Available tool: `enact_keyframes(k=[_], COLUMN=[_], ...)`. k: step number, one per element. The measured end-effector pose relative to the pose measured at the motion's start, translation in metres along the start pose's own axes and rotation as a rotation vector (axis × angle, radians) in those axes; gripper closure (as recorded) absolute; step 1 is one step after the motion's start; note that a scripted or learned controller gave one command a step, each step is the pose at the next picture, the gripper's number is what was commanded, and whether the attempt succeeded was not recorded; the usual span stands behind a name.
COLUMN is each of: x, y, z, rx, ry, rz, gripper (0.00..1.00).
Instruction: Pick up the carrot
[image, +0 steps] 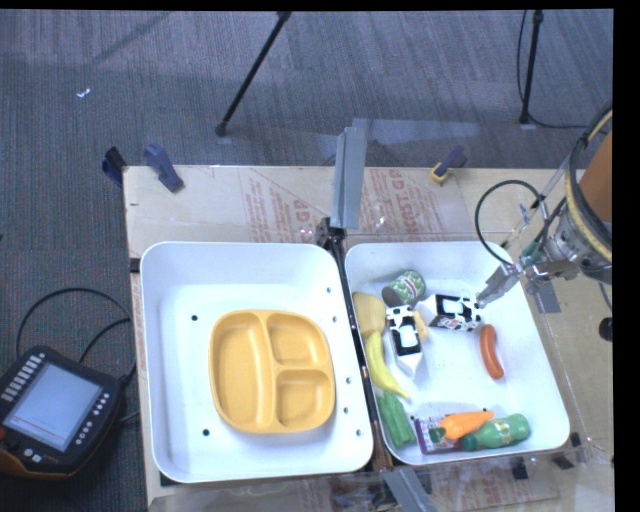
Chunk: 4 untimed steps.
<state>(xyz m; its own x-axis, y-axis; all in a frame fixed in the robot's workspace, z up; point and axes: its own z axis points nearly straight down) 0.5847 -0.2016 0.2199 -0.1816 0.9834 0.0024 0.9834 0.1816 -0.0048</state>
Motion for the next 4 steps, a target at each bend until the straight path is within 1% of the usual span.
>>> enact_keyframes(k=[1, 2, 3, 4], x=[0.037, 0.042, 0.05, 0.011], y=[-0.094, -0.098, -0.094, -0.1], z=[0.063, 0.13, 0.129, 0.129], rx=[0.004, -0.01, -0.017, -0.018], ry=[0.004, 0.0, -0.015, -0.011], rz=[0.032, -0.454, -0.673, -0.858], gripper=[0.0, 0.0, 0.0, 0.0])
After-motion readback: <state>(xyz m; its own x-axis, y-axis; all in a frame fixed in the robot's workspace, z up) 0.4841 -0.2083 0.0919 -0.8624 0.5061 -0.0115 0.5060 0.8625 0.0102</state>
